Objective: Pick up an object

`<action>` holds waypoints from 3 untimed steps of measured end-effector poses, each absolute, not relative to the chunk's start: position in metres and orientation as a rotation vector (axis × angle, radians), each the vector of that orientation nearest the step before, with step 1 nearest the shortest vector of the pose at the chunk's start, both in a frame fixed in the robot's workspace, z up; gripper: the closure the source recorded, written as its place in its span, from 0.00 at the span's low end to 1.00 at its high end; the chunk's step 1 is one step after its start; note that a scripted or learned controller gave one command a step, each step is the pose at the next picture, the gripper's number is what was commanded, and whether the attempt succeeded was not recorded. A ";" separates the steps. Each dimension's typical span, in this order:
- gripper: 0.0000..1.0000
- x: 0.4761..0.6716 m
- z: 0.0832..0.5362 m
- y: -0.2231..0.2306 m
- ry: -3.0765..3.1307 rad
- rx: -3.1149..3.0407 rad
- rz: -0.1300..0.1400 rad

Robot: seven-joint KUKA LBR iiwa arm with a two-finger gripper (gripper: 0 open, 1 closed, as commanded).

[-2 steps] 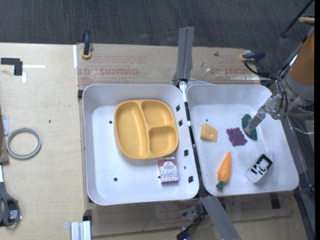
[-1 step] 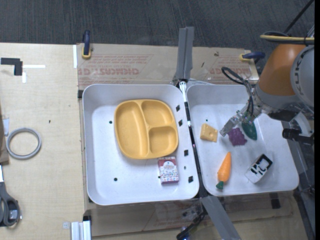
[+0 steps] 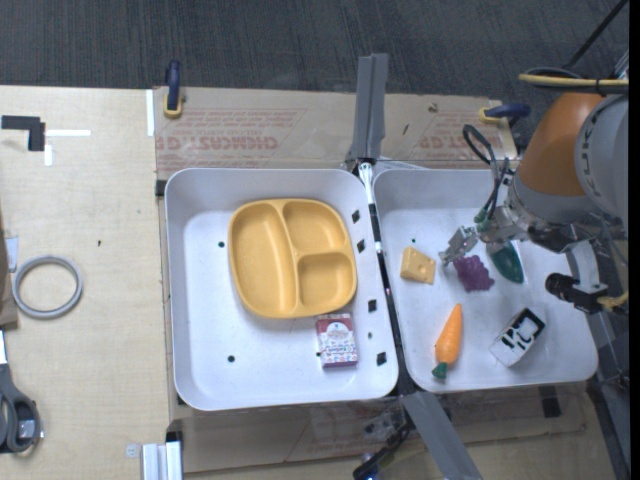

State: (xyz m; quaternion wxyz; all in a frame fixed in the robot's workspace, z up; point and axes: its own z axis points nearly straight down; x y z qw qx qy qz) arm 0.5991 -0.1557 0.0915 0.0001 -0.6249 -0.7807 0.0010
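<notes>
In the right bin lie a yellow cheese wedge, a purple grape bunch, a dark green piece, an orange carrot and a small black-and-white box. My gripper hangs low over this bin, right at the upper left of the grape bunch, with the cheese wedge just to its left. Nothing shows between its fingers. The arm's orange band rises to the upper right.
The left bin holds a yellow divided plate and a small red-and-white carton. A grey tape ring and scissors lie on the wooden bench at the left. A grey divider post stands between the bins.
</notes>
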 end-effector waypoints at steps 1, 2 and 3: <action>0.00 0.598 0.134 -0.170 -2.449 -1.970 0.002; 0.00 0.592 0.092 -0.160 -2.525 -1.870 0.002; 0.00 0.610 0.113 -0.181 -2.544 -1.847 0.001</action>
